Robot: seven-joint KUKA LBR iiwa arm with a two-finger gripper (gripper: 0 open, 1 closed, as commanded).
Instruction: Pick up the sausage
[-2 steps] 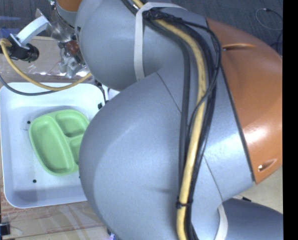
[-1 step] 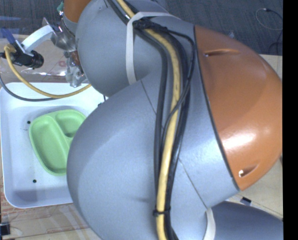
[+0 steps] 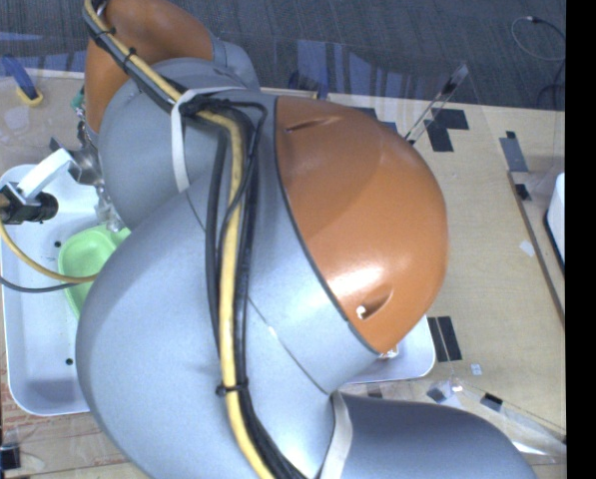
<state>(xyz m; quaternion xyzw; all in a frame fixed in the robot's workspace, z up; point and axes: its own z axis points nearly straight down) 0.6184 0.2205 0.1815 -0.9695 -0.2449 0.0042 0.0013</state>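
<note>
Grey arm casing and its orange band lie across most of both bins, so the relation that matters has to be judged more than seen. The arm reaches over to the left bin. Its gripper hangs over that bin's far half, just above a pale green cup lying on the white floor. How wide the gripper stands, and whether anything sits in it, I cannot tell (the wrist hides it from above).

Where the sausage lies I cannot tell either. The bare near end of the left bin carries nothing sausage-like, and just a near corner of the right bin pokes out beneath the arm. My guess is that the sausage sits under the wrist, close to the green cup, since the arm bends down there. Its long axis cannot be read.

The coming move depends on closing across that axis while keeping clear of the cup, which looks near enough to be nudged or grabbed by mistake.
</note>
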